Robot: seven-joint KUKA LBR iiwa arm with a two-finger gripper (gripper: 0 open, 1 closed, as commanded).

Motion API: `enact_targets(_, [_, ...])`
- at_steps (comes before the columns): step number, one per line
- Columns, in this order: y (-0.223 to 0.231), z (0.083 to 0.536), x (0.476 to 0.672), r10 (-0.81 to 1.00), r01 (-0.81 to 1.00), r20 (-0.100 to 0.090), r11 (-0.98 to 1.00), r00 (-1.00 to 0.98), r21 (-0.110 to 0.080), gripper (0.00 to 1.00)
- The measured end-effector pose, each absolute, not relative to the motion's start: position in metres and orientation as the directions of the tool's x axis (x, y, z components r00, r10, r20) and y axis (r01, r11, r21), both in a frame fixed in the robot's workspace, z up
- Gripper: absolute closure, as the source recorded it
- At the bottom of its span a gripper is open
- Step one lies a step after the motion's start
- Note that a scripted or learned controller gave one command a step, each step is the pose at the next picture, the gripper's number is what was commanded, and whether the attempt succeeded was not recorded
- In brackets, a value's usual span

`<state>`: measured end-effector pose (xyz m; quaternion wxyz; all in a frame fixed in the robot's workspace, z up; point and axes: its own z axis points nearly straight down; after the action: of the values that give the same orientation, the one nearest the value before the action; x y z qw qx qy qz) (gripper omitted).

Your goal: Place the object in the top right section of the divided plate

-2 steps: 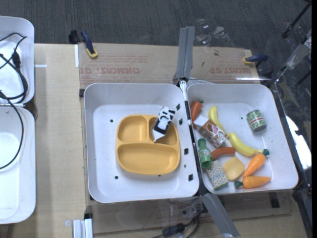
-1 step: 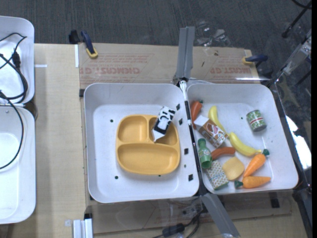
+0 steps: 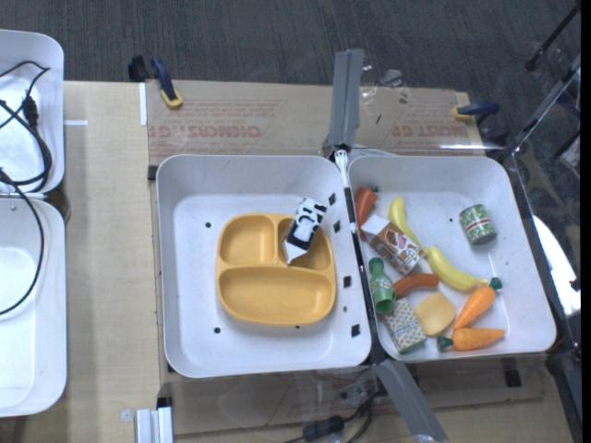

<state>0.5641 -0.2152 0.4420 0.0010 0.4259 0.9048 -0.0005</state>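
- Far L: white tub w/ black cables looping across its top part.
- Blue clamp at top-L corner of a cardboard sheet; the print on the sheet reads mirrored.
- Left bin: white, shallow, w/ small black marks on its floor.
- Divided plate: yellow-orange, 3 sections, roughly mid-bin. One wide section along the near side, 2 smaller ones along the far side.
- Black-and-white object: lies tilted in the plate's top R section. Lower end rests on that section's floor near the divider; upper end leans over the plate's far rim toward the bin's R wall. Nothing is touching it but the plate.
- Grey bar at the seam between the bins, at the far side.
- Right bin, toy food, L to R:
  - small carrot by the L wall
  - green bottle nearer the front
  - brown carton, touching a banana
  - patterned box at front, beside a yellow block
  - red sausage betw. carton and block
  - 2nd banana
  - 2 carrots front R, just beside each other
  - green can, apart from the rest, toward the R wall
- 2nd blue clamp on the cardboard's top-R corner.
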Motion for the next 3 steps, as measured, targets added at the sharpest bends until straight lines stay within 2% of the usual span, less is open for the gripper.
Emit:
enact_targets(1, [-0.221, 0.441, 0.617, 0.721, 0.721, -0.002, 0.693, -0.693, 0.000, 0.00])
enact_targets(2, [-0.221, 0.442, 0.652, 0.634, 0.634, -0.004, 0.773, -0.773, 0.001, 0.00])
enact_targets(3, [-0.213, 0.442, 0.591, 0.489, 0.489, -0.003, 0.872, -0.872, 0.000, 0.00])
